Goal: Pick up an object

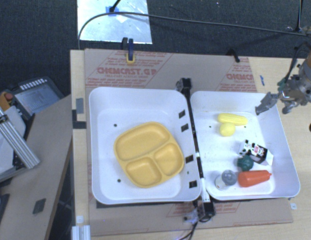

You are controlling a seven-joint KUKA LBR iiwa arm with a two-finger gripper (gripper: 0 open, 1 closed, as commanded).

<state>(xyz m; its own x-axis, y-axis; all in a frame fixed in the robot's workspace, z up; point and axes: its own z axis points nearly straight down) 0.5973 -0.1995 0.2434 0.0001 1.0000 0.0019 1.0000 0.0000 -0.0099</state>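
I worked in what looked like a robotics lab. Two shallow white plastic bins [145, 96] sat side by side on a sheet of brown printed cardboard [165, 64] laid over a pale wooden bench [77, 84]. Black cables [205, 23] ran across dark carpet [35, 29], a silver aluminium rail [15, 141] lay at the left, and a grey electronic device [37, 96] sat nearby.

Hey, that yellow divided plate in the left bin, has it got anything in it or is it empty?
Empty. The yellow divided plate lies flat in the left bin, and all three of its compartments show bare yellow, with no item inside any of them.
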